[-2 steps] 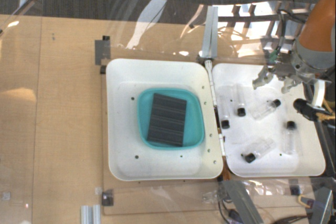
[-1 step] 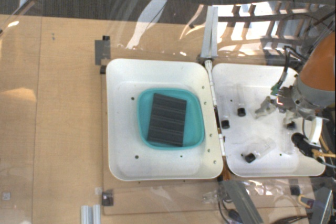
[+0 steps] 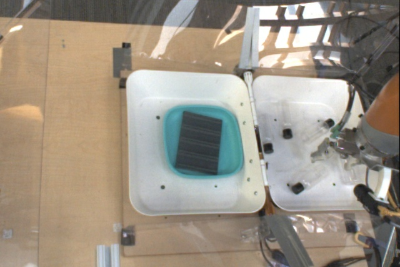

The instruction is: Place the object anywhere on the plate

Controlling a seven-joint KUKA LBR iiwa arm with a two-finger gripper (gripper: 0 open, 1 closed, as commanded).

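Cables and a metal bracket [image 3: 284,246] lie at the near edge of the surface [image 3: 62,134], just below the 2 white bins. Of these, the left bin [image 3: 140,197] holds a teal plate [image 3: 234,153], and a dark ribbed object [image 3: 199,143] lies flat on that plate, roughly centred and wholly inside its rim. By that showing the task looks done: the object rests on the plate, nothing touches it, and no further placing seems called for.

Over in the right bin [image 3: 275,97] a clear, glassy fixture with several small black knobs [image 3: 287,132] sits on the floor, well apart from the plate. At the right side of the view the arm [image 3: 382,115], with its orange band, hangs over that right bin, and the tool [image 3: 331,150] reaches in low near the clear fixture. Whether the tool is released or clenched I cannot tell, since it blurs into the transparent parts around it. What remains, as I judge it, is merely for the arm to stay clear of the left bin.
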